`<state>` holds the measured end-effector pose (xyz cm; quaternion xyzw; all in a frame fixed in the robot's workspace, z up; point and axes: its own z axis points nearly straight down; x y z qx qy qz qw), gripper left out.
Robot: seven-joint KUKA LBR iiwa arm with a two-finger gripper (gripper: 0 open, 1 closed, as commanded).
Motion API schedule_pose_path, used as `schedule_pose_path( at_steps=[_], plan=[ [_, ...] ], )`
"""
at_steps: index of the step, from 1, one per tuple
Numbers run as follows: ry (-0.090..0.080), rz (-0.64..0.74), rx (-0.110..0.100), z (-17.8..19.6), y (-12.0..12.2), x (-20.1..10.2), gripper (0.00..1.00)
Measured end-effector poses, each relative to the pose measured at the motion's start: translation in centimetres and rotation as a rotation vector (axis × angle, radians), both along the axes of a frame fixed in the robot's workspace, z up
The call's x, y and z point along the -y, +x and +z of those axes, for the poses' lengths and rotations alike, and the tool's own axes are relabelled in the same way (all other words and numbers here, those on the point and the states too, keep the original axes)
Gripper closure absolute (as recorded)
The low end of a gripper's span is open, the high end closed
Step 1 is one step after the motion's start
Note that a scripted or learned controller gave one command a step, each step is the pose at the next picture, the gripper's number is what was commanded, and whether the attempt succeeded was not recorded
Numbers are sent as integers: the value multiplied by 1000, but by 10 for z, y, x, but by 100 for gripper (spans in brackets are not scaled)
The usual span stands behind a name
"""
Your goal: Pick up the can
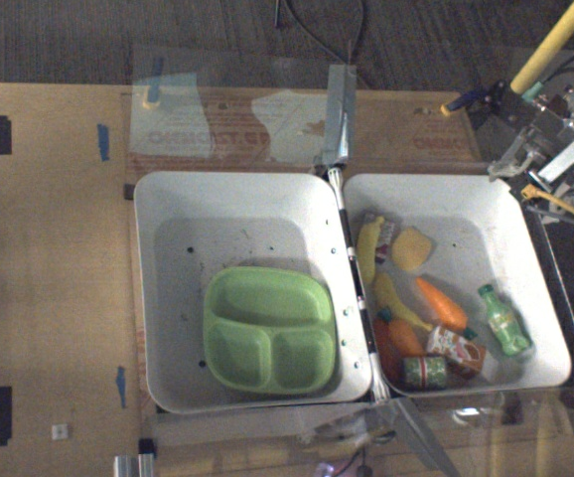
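Observation:
The can [424, 371] lies on its side in the right bin [486, 212], near the front wall, and has a red and green label. It touches an orange bottle [399, 337] on its left and a red and white packet [457, 350] behind it. My gripper [550, 162] is at the upper right, outside the bin's far right corner and well away from the can. Nothing shows between it and the can.
The right bin also holds two bananas [368, 249], a yellow chunk [412, 249], a carrot [441, 304] and a green bottle [505, 321]. A green divided plate [267, 331] lies in the left bin [168, 266]. A metal bar [339, 117] stands behind the bins.

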<state>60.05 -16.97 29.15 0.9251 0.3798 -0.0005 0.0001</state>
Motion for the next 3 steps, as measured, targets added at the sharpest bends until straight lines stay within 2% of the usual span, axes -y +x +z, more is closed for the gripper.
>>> schedule_pose_path(
  at_steps=[1, 2, 3],
  plan=[
    [2, 109, -2, -176, -13, 23, 0],
    [2, 108, -2, -166, -12, 23, 100],
    [3, 253, -1, -180, -60, 40, 100]
  ],
)
